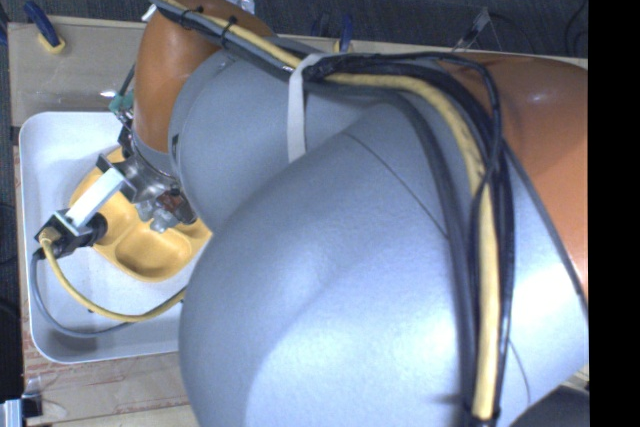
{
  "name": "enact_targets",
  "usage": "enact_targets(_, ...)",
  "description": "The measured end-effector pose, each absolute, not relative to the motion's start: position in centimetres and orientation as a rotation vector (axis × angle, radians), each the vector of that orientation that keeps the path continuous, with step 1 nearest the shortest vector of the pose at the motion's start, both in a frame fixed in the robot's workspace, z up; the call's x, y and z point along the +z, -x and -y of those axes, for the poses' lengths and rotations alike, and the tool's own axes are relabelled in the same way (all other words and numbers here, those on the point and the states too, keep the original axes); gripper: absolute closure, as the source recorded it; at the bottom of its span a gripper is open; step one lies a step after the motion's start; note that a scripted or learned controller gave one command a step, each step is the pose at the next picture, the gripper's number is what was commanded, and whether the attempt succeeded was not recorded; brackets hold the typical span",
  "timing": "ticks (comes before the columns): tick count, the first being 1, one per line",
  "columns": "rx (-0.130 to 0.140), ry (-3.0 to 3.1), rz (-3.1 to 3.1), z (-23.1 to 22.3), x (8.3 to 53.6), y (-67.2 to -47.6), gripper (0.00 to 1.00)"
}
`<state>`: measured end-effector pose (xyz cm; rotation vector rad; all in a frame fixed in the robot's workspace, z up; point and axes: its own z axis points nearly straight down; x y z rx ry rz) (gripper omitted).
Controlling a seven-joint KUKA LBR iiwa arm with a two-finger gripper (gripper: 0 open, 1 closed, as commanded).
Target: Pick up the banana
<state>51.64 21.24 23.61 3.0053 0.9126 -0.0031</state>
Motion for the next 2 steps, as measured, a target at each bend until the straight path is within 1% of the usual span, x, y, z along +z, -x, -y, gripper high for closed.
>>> enact_targets(2, -0.005, -3.0, -0.932, -21.43, 25.41, -51.67, 1.0)
